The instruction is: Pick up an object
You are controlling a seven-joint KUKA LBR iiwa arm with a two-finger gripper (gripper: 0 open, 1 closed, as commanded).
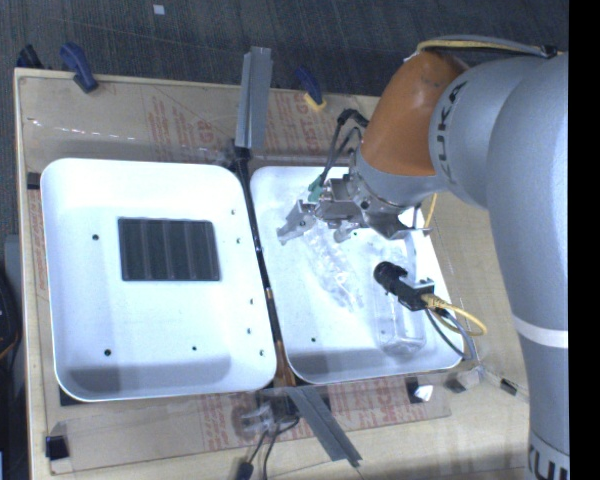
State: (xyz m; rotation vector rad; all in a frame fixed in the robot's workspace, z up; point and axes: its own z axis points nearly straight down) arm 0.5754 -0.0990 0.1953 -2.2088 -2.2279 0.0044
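Going left to right, we start w/ the left bin: white, shallow, and holding one thing, a dark ribbed rectangular tray or grate lying flat near its middle, long axis across the bin. A dark divider bar runs down btwn the two bins at the top. Next, the right bin, where the arm reaches in from the right, orange band up top. We read the gripper as sitting low over the upper-left part of this bin, pointing toward the divider. Whether the jaws are released or clenched we can't tell; the metal parts blur against the white floor. The likeliest pick targets are clear plastic pieces: a transparent ribbed item just below and slightly right of the gripper, long axis running diagonally down-right, and a clear bottle-like object further down-right, near the bin's lower right corner, roughly upright in the view. Nothing visibly sits btwn the fingers, so we judge the pick as not yet made; the nearer clear item lies down-right of the jaws.
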